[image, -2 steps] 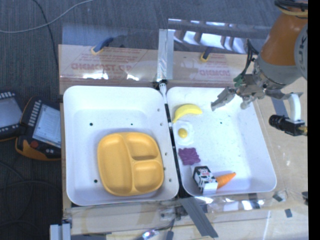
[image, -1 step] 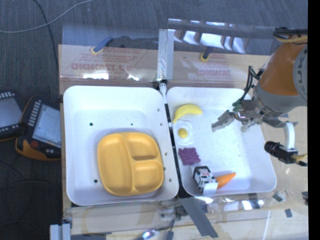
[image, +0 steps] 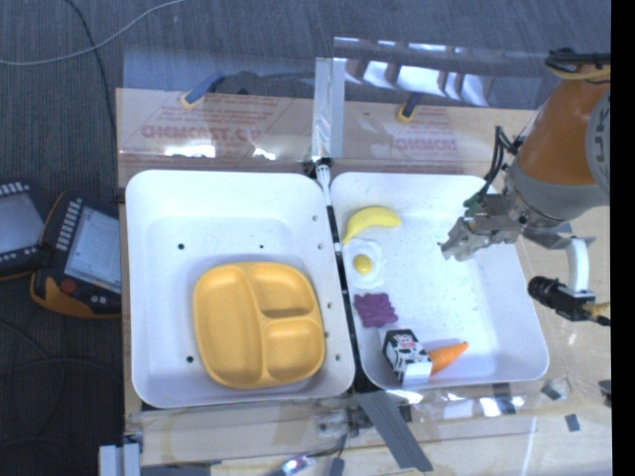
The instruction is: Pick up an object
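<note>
— Carrot (image: pixel 448 354), smooth and tapered, lies at the right bin's (image: pixel 516 296) near edge beside a boxy black-and-white block (image: pixel 405 354), well apart from the gripper (image: pixel 462 244), at its 6 o'clock.

— Farther back?

— Knobbly purple cluster (image: pixel 375 308), fried egg (image: pixel 364 262), curved banana (image: pixel 372 221). Whether the gripper is released or clenched, I cannot tell.

Two white bins sit side by side: the left bin (image: pixel 159 206) carries a mustard-yellow divided tray (image: pixel 260 322), and the right bin (image: pixel 496 315), its floor lightly speckled, carries a yellow banana (image: pixel 371 221), a white fried egg with a yellow yolk (image: pixel 364 263), a purple bunch of grapes (image: pixel 376 308), an orange carrot (image: pixel 448 353) and a small black-and-white box (image: pixel 405 354). The arm (image: pixel 566 157) on the right is grey with an orange band, ending in a dull grey gripper (image: pixel 464 242). At far left lies an orange-and-grey handheld pendant (image: pixel 79 256) on dark grey carpet (image: pixel 60 97), and the far boards (image: pixel 228 127) behind the bins are pale brown with faded red lettering.
</note>
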Controlling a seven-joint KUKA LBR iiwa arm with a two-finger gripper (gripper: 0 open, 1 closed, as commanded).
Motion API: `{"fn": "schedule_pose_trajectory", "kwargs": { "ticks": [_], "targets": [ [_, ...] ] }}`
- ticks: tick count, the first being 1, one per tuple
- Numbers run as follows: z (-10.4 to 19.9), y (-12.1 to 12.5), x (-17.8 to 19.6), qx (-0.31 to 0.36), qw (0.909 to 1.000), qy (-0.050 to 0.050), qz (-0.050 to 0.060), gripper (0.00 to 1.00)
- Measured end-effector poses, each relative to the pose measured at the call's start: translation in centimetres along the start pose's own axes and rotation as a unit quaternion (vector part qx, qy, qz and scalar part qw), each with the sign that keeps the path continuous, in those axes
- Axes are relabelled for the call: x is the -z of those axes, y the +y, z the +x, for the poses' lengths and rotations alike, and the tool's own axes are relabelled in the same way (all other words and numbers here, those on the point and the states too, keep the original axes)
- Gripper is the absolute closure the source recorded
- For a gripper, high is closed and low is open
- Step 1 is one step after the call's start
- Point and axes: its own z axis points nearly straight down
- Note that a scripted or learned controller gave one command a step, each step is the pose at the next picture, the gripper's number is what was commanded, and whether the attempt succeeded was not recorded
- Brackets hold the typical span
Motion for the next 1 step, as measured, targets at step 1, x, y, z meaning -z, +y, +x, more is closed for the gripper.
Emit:
{"fn": "schedule_pose_trajectory", "kwargs": {
  "ticks": [1],
  "targets": [
    [-0.02, -0.01, 0.0, 0.0, 1.0, 0.0, 0.0, 0.0]
  ]
}}
